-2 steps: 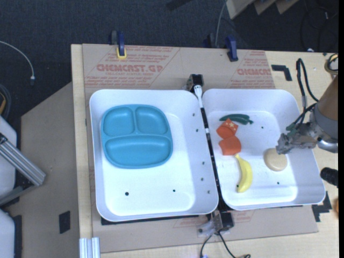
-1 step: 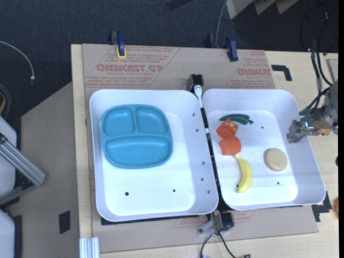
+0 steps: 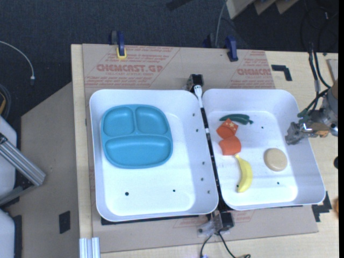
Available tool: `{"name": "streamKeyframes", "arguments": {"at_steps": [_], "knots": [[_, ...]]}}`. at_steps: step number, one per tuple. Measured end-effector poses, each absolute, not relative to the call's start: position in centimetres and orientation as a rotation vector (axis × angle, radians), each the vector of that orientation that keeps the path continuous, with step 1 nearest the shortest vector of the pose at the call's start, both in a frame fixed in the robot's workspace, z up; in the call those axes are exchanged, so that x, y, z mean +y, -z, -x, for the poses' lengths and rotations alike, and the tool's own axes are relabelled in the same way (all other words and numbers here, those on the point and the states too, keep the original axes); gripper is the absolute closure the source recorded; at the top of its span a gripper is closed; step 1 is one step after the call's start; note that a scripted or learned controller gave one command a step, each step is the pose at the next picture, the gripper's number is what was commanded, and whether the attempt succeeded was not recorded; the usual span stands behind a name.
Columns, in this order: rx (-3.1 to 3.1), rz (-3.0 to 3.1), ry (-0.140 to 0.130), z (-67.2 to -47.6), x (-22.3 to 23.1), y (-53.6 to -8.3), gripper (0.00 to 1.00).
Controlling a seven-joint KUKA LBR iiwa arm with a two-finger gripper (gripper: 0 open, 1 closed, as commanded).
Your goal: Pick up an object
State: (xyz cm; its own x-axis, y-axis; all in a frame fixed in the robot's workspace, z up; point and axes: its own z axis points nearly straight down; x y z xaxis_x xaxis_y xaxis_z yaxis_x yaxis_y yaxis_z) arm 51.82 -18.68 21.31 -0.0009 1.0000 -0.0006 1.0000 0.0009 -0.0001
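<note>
The right bin (image 3: 301, 190) holds several small objects. A green chili (image 3: 236, 119) lies at the back, with a red piece (image 3: 228, 128) just in front of it and an orange-red block (image 3: 230, 145) below that. A yellow banana (image 3: 244, 175) lies lengthwise near the bin's middle front. A round beige disc (image 3: 276, 159) sits to the banana's right. My gripper (image 3: 296, 131) hangs at the right bin's right rim, up and to the right of the beige disc and apart from all the objects. Nothing shows in its grasp.
The left bin (image 3: 156, 198) bears a blue divided plate (image 3: 137, 136) in its back left part. A black hinge strip (image 3: 207, 144) runs between the bins. Blue clamps (image 3: 231, 48) hold the cardboard-covered bench at the back. Cables hang at the right edge.
</note>
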Motion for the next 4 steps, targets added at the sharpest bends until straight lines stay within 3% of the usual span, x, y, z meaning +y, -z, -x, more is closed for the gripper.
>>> {"name": "streamKeyframes", "arguments": {"at_steps": [2, 3, 4], "knots": [[2.226, -2.213, -0.004, -53.9, -8.5, -22.7, 1.0], [2.229, -2.217, -0.001, -53.5, -3.1, -23.1, 1.0], [2.227, -2.214, -0.003, -55.3, 2.4, -22.5, 1.0]]}}
